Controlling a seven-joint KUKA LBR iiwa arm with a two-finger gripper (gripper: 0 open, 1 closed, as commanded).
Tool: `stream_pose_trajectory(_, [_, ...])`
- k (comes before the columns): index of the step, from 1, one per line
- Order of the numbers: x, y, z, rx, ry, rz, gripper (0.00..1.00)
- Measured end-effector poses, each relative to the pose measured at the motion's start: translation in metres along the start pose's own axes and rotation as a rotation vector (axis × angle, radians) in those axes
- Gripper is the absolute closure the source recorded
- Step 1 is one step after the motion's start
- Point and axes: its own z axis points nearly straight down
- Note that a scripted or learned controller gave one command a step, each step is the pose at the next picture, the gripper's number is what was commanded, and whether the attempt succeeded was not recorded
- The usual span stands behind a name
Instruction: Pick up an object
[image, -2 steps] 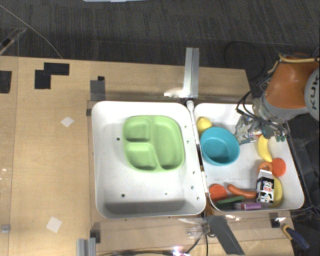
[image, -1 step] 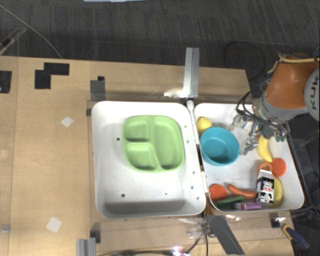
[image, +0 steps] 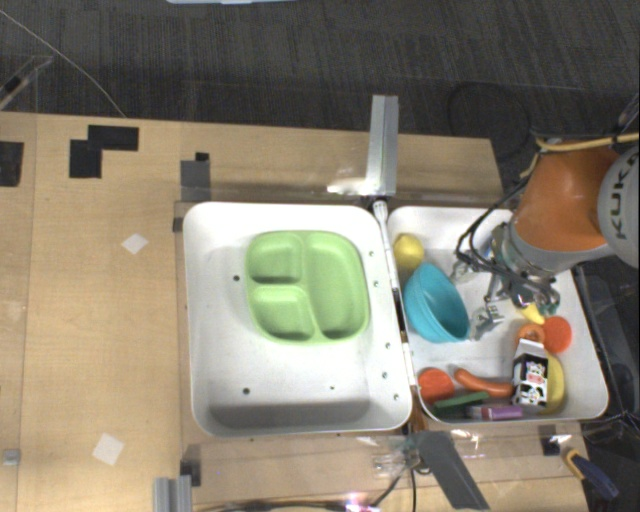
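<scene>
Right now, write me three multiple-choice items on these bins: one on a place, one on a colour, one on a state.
1. Where is the green tray?
A. Left bin
B. Right bin
C. On the bench outside the bins

2. What colour is the bowl?
A. Red
B. Blue
C. White

3. How does the bowl lie?
A. Flat, mouth up
B. Upside down
C. Tipped on its side

Answers:
1 A: the tray rests on the left bin's floor.
2 B: the bowl beside the lemon in the right bin is blue.
3 C: its mouth faces sideways, toward the gripper that hangs in that bin.
</scene>
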Motion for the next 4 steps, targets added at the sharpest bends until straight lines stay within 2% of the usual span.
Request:
stream_pose_trajectory(1, [0.02, 0.003, -0.001, -0.003, -0.003, 0.142, 0.0])
stream_pose_trajectory(2, [0.021, 0.049, -0.002, 0.002, -0.004, 0.177, 0.0])
stream_pose_trajectory(3, [0.061, 0.045, -0.002, -0.005, -0.006, 0.4, 0.0])
stream_pose_trajectory(4, [0.036, -0.071, -0.054, 0.0, -0.001, 0.299, 0.0])
